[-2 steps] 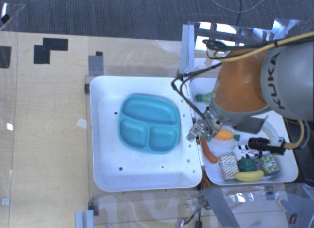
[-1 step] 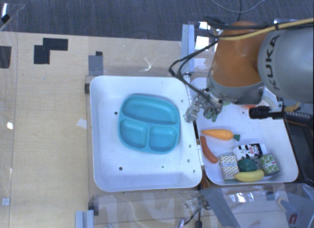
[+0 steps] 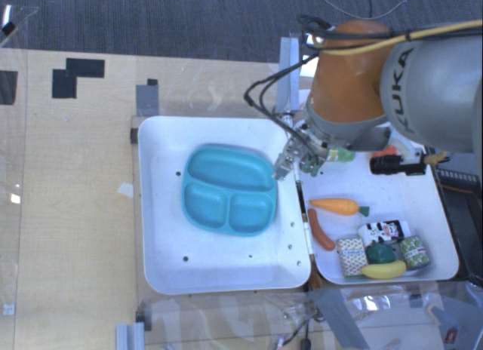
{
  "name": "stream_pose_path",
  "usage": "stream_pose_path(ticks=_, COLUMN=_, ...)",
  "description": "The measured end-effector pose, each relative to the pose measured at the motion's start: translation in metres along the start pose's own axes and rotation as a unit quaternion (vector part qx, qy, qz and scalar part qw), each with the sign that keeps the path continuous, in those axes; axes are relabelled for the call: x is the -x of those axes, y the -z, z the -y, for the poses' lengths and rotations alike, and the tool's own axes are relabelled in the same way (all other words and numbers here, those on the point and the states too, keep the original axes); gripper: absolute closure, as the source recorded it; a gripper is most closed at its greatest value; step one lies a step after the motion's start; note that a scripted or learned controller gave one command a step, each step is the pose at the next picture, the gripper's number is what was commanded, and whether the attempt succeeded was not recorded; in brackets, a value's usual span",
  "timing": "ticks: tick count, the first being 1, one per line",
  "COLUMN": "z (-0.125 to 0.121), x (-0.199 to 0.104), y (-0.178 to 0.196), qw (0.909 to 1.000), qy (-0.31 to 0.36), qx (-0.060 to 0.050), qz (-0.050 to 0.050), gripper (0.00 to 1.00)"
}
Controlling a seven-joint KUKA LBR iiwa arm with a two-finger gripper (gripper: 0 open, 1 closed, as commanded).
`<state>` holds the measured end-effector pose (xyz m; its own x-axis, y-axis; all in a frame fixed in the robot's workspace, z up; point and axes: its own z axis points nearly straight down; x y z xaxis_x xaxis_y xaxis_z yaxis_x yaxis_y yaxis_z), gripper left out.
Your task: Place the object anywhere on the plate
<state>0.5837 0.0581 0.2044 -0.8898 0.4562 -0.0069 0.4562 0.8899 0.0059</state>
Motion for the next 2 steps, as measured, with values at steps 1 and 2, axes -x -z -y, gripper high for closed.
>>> stream_pose_path(ticks=1, z=0.0, x=0.0, y=0.0, qw=1.0, qy=0.0, qx=0.0, qz=0.0, gripper=0.0)
stream_pose_path(ticks=2, z=0.038, x=-0.026, y=-0.019, qw=0.9878, qy=-0.156, qx=-0.002, qz=-0.002, gripper=0.0)
